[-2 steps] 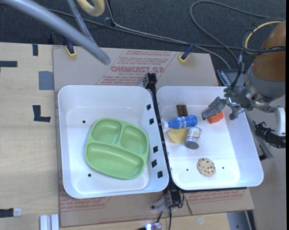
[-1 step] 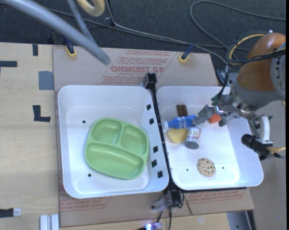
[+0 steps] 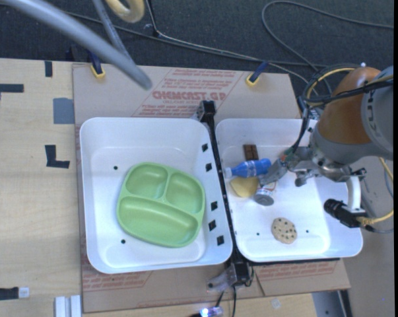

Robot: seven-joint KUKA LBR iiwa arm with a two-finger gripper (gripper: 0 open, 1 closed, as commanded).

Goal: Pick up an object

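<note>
My gripper (image 3: 267,189) reaches into the right bin (image 3: 317,243) from the right and hangs low over its left half. A blue bottle (image 3: 250,169) lies just left of it, pointing toward the divider. Directly beneath the bottle, a yellow rounded piece (image 3: 243,187) touches the gripper's tip on its left side. A small brown bar (image 3: 251,152) lies behind the bottle. A chocolate-chip cookie (image 3: 284,230) rests on the bin floor nearer the front, apart from the gripper. I see nothing clearly held.
The left bin (image 3: 96,144) holds a green divided plate (image 3: 162,204). The arm's orange band (image 3: 347,114) and grey wrist stand over the right bin's right side. Cables run across the dark floor behind the bench.
</note>
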